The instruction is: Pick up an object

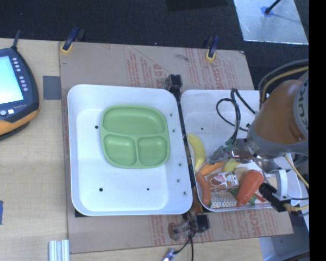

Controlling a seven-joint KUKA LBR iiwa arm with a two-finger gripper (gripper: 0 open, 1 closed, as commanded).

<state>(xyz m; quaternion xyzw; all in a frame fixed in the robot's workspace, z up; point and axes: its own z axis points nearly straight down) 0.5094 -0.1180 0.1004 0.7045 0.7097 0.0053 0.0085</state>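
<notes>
The right bin (pixel 206 105) holds a pile of toy food in its near half: a yellow banana (pixel 196 150) by the left wall, an orange carrot (pixel 249 185), a long orange piece (pixel 205 187) and a printed packet (pixel 224 196). My gripper (pixel 229 152) hangs low over the middle of this pile, just right of the banana and above the carrot. The arm's orange wrist band (pixel 280 110) covers the bin's right side. Nothing can be seen between the fingers.
The left bin (pixel 84 200) carries a green divided plate (pixel 135 136) in its far half. A tablet-like controller (pixel 8 94) lies on the bench at the far left. Black cables (pixel 231 110) loop over the far part of the right bin.
</notes>
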